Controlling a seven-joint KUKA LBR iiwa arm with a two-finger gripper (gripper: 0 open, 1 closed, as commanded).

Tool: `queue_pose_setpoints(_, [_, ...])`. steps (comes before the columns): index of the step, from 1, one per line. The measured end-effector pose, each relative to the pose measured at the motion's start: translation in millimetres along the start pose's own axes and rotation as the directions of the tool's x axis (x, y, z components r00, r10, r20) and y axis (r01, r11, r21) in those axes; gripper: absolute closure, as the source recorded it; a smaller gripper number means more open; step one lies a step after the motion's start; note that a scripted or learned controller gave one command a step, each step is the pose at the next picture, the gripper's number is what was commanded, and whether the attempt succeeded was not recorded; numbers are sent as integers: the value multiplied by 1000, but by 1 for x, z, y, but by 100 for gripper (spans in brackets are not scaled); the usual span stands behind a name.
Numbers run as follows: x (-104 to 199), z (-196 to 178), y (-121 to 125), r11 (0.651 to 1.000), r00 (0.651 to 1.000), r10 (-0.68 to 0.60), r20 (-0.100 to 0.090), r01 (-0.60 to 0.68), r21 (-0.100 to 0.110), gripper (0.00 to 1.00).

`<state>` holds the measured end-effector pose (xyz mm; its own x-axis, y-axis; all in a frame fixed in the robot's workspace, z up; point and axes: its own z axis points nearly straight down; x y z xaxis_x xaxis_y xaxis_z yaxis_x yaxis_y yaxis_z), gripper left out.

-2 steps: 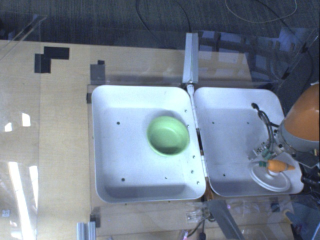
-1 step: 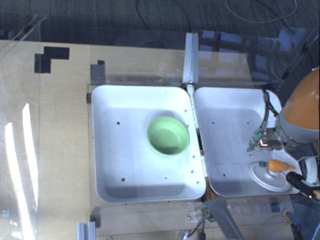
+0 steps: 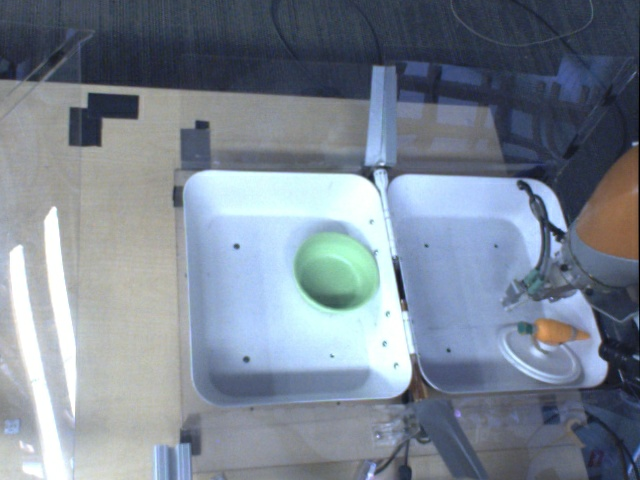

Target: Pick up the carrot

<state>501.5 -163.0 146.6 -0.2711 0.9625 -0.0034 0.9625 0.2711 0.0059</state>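
So the carrot (image 3: 556, 332) sat on a white plate (image 3: 540, 360) in the right bin's (image 3: 450, 268) near corner, gripper (image 3: 537, 288) hovering just above it, couldn't tell its state. Green bowl (image 3: 337, 270) was in the left bin (image 3: 250, 308).

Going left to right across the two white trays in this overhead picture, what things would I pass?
Left shallow white bin → round pale green bowl → metal divider between the bins → right shallow white bin → small orange carrot lying on a flat white round plate.
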Motion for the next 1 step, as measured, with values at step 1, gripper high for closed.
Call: queue_pose_setpoints(1, [0, 0, 0, 1000, 1000, 0, 0, 0, 0, 0])
